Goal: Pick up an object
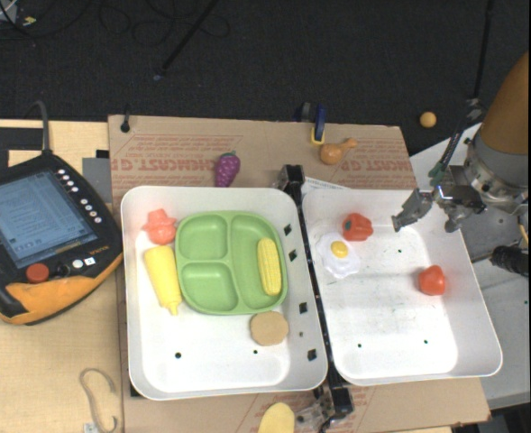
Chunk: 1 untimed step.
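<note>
My gripper (430, 216) hovers over the far right part of the right bin (400, 350), open, with nothing between its fingers. In that bin a red pepper (357, 226) lies left of the gripper, a fried egg toy (339, 255) sits below the pepper, and a red tomato (433, 280) rests below the gripper near the right wall. The left bin (202, 368) holds a green divided plate (220, 264) with a corn cob (269, 265) in its right compartment, a yellow vegetable (163, 278), a pink toy (160, 226) and a brown round biscuit (269, 328).
Behind the bins on the cardboard lie purple grapes (227, 168) and an orange pear-shaped toy (334, 151). A small orange ball (427, 119) sits further back. A yellow lemon (277, 418) lies at the front edge. A teach pendant (40, 233) rests at the left.
</note>
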Motion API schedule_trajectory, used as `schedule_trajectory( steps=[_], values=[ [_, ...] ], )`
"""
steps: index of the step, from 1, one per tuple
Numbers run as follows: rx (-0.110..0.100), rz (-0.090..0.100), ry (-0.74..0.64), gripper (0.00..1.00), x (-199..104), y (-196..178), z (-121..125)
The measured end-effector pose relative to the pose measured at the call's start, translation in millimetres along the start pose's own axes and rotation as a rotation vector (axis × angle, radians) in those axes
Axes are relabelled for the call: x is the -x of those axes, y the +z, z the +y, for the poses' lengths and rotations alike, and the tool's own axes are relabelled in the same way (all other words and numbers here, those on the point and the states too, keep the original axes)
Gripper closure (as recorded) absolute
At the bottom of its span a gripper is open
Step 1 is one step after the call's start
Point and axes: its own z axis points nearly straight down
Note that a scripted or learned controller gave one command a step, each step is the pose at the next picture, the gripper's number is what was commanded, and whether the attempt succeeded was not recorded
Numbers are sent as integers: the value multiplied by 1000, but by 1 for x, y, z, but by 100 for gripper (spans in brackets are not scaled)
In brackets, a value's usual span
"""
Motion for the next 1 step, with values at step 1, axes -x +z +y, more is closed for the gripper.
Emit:
schedule_trajectory(
  steps=[1],
  values=[
    [12,-2,-2,0,0,-7,2]
  ],
)
